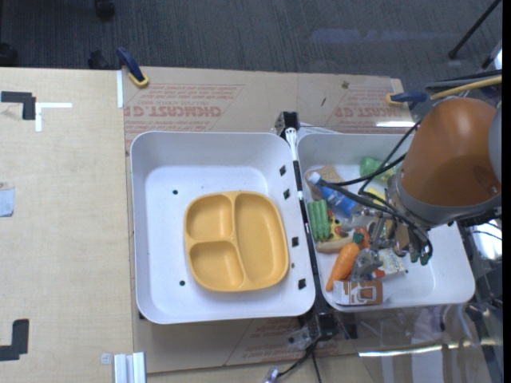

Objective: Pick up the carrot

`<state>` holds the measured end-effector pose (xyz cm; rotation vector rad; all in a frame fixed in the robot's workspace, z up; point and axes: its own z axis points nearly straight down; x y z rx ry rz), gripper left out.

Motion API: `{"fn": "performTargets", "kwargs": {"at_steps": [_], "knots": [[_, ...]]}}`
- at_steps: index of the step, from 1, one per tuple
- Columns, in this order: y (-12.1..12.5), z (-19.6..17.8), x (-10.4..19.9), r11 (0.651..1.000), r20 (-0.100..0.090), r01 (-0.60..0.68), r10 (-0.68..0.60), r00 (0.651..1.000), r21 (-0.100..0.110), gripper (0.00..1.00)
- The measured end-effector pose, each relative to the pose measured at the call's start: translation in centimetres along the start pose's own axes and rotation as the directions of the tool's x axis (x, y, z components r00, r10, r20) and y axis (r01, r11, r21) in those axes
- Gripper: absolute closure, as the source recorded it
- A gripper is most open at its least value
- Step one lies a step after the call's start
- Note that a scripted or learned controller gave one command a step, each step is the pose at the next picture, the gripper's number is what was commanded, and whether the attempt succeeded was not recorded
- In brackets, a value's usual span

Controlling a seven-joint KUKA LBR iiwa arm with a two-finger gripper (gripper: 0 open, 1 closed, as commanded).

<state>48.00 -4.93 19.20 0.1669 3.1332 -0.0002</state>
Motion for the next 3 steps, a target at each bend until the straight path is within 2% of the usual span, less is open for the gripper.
{"fn": "performTargets", "kwargs": {"at_steps": [1, 2, 3], "knots": [[-4.3, 8.5, -0.6, 0.978, 0.001, -0.207, 0.207, 0.978, -0.007, 0.0], [-3.5, 8.2, -6.6, 0.879, 0.007, -0.476, 0.476, 0.879, -0.006, 0.0], [-3.9, 8.6, -6.9, 0.724, 0.005, -0.69, 0.69, 0.724, -0.012, 0.0]]}}
